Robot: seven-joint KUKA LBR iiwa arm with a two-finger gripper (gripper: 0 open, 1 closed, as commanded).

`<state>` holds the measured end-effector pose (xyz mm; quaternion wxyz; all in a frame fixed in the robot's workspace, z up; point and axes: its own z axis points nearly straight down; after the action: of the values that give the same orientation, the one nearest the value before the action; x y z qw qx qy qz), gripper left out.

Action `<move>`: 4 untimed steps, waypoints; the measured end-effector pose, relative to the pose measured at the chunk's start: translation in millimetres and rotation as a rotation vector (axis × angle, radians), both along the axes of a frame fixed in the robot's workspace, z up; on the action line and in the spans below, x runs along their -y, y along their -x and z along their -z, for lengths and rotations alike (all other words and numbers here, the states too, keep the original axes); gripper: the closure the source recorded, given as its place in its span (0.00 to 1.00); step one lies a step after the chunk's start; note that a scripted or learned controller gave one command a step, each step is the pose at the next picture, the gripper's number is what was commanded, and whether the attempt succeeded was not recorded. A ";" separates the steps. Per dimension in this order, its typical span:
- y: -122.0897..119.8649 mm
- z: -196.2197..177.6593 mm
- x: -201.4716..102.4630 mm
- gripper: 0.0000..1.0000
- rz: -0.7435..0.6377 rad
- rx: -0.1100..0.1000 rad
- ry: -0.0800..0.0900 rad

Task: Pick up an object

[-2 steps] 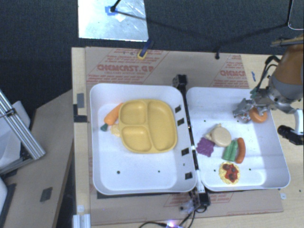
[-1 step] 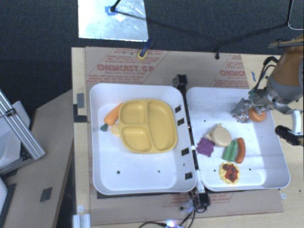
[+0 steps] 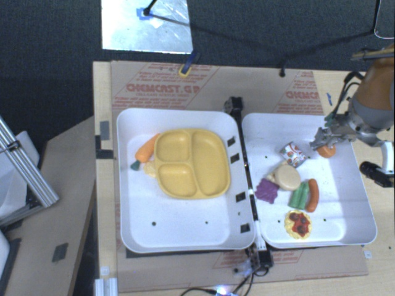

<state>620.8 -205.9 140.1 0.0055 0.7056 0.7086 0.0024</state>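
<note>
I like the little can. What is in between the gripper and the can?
Nothing: in the camera view, bare white bin floor separates the gripper from the can. An orange piece sits right under the gripper.

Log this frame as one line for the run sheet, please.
phase: reaching | gripper: over right bin far edge, at orange piece | grasp: unconfirmed | left bin: yellow tray, carrot

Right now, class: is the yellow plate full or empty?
Empty. All three compartments of the plate show bare yellow; the carrot lies beside it in the left bin, touching its rim.
</note>
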 end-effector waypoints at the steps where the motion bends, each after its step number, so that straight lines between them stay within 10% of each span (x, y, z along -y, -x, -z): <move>1: -2.2 -44.3 -2.6 1.00 -0.001 -0.005 -0.003; 2: -3.8 -88.0 -2.3 1.00 -0.001 -0.004 -0.002; 4: -26.0 -92.1 -106.9 1.00 -0.006 -0.007 -0.005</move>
<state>646.8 -99.0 232.1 0.0010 0.7036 0.7106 0.0018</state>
